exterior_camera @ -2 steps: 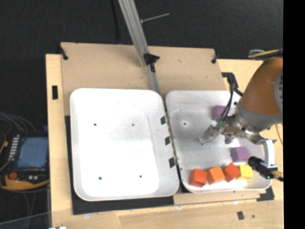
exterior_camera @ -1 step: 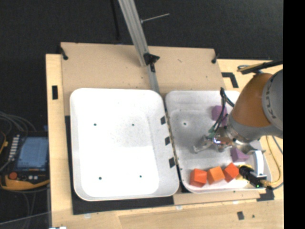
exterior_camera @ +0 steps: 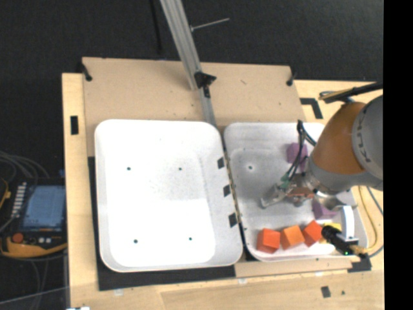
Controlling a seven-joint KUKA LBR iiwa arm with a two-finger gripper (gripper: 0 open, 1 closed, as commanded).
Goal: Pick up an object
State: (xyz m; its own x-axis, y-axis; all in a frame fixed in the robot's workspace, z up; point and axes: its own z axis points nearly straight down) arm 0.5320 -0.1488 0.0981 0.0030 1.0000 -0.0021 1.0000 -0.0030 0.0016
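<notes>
We see the gripper [exterior_camera: 274, 197] low over the middle of the right bin [exterior_camera: 258, 147]; we cannot tell how its tip is set. Three orange blocks [exterior_camera: 290, 237] lie along that bin's near wall, and purple pieces [exterior_camera: 295, 151] sit beside the arm

fixed overhead cam, slanted down (both bins [exterior_camera: 103, 192])
</notes>
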